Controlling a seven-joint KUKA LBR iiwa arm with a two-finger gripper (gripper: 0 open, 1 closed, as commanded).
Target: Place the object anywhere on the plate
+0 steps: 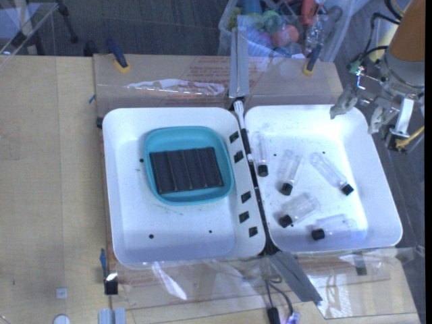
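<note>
you are looking at small clear vials with black caps lying in the right bin [378,181]. the nearest vial [332,225] is lying almost flat across, cap to the left. just behind it another vial [297,210] is slanting, cap low and left. further back, a vial [331,173] is pointing its cap down and right. they are looking light, hard and slippery, maybe easy to crack, so you are best pinching one across its middle. the blue plate [185,164] is waiting in the left bin [128,235]. farthest back, the gripper [374,106] is hanging over the right bin's far corner; you cannot tell how wide it is.
</note>
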